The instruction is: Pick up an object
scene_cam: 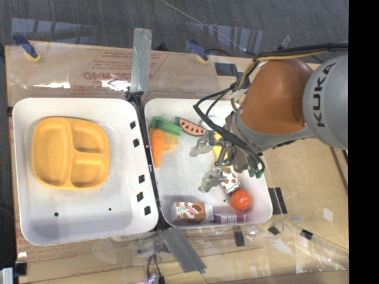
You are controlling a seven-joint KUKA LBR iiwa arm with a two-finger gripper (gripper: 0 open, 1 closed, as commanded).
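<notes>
Setting: a bench (71, 70) covered in brown card and clear plastic sheet, seen from above at a slant, bearing two shallow white bins side by side.
Left bin (23, 176): holds a yellow divided plate (70, 152) with three sections, lying flat in the upper half of the bin.
Right bin (177, 182): holds several small things and the working end of the arm.
Arm (296, 99): grey with an orange band above the wrist, reaching in from the right of the view and covering the upper right part of the right bin; black cables loop around the wrist.
Gripper (216, 161): lowered into the middle of the right bin, pointing down toward the bin floor.
Jaws: two metal fingers stand apart, released, with nothing seen between them.
Carrot (157, 147): orange toy carrot with a green top, lying near the left wall of the right bin, well apart from the gripper.
Watermelon slice (192, 126): small red and green wedge near the top of the bin, just right of the carrot's green end.
Tomato (240, 200): red and round, near the lower right corner, just beside a small printed packet (231, 182) that lies close under the lower finger.
Box (192, 211): small red and white carton lying flat against the bottom wall.
Purple pack (230, 218): flat, just right of the carton, below the tomato.
</notes>
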